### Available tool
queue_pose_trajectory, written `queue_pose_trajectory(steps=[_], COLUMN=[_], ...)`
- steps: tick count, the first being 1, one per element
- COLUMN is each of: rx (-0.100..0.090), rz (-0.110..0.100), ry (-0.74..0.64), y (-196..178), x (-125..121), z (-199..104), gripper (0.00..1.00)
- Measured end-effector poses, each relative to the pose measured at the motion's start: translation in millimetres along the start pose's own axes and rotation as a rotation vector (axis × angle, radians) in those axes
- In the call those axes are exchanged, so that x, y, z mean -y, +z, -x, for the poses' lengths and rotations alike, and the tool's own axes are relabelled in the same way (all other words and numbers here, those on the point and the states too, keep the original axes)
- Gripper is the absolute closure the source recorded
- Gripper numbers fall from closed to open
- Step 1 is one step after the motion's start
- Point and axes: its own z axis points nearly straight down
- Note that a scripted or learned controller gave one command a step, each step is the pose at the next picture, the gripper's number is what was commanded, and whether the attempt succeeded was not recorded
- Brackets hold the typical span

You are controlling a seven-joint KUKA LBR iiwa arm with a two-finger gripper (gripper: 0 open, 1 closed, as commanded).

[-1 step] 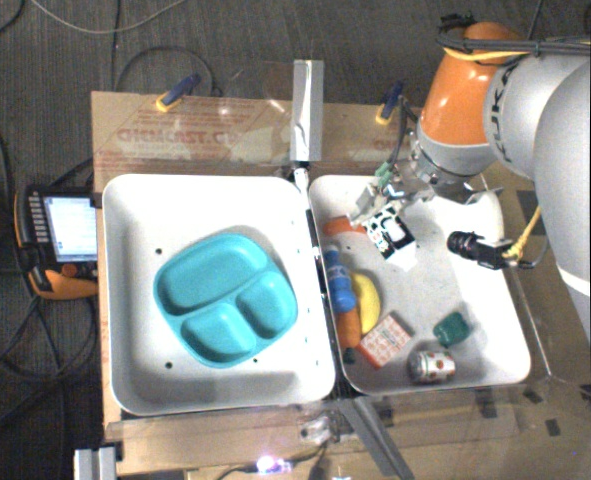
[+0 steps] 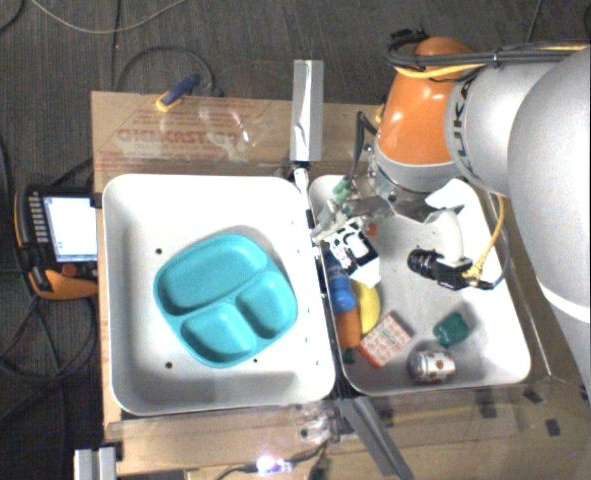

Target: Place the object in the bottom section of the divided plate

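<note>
A teal divided plate (image 2: 180,286) with three sections lies tilted in the left white bin (image 2: 135,218); nothing lies in any of its sections. My gripper (image 2: 349,240) hangs low over the left side of the right bin (image 2: 495,358), close to the wall between the two bins. Directly below it lie a blue item (image 2: 340,293), an orange item (image 2: 347,326) and a yellow banana-like piece (image 2: 369,306). I see nothing clearly held at the gripper.
Further right in the right bin are a red and white box (image 2: 386,339), a small can (image 2: 432,366) and a green block (image 2: 452,328). A black cable fitting (image 2: 435,264) hangs from the arm. The orange band and wrist cover the bin's back part.
</note>
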Motion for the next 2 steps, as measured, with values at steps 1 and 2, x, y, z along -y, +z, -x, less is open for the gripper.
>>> queue_pose_trajectory(steps=[1, 2], rx=[-0.002, -0.002], rz=[0.001, 0.002], ry=[-0.345, -0.345], y=[-50.2, -50.4], x=[33.3, 33.2], z=[-90.6, -90.6], gripper=[1.00, 0.00])
